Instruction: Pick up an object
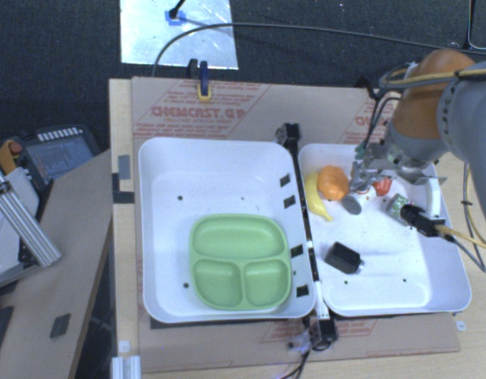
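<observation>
In the right bin (385,290), my gripper (355,199) reaches down from the arm at the upper right. It stands just right of an orange ball-shaped object (331,181), with a yellow banana (315,197) beyond that by the bin's left wall. A small red object (383,185) peeks out behind the gripper on its right. A small green-and-white object (397,205) lies a little further right. A black block (343,257) rests apart in the bin's lower middle. I see nothing clearly held.
The left bin (172,180) holds a green three-compartment plate (239,260). A black divider strip (300,212) runs between the bins. A black connector with yellow cables (432,223) trails from the arm over the right bin's right side.
</observation>
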You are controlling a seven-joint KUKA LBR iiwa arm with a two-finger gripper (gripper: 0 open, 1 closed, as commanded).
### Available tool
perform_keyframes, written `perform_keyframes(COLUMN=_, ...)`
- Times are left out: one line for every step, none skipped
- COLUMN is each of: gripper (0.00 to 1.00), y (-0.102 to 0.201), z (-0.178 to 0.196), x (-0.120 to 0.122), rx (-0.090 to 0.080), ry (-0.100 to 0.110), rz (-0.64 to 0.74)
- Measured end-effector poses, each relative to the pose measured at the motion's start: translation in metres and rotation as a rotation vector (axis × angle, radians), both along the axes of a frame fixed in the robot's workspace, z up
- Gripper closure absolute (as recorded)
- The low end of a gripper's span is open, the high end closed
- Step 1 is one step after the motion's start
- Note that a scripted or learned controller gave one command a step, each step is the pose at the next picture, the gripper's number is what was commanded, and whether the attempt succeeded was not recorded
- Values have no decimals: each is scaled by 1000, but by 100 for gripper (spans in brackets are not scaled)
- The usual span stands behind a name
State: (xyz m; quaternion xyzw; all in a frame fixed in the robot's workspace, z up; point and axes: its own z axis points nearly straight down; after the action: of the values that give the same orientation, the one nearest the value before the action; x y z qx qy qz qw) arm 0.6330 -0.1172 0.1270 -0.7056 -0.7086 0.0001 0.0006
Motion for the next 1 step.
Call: perform_keyframes(gripper=100, y=-6, z=58, x=10, rx=-2, ry=-10, rz=-1)
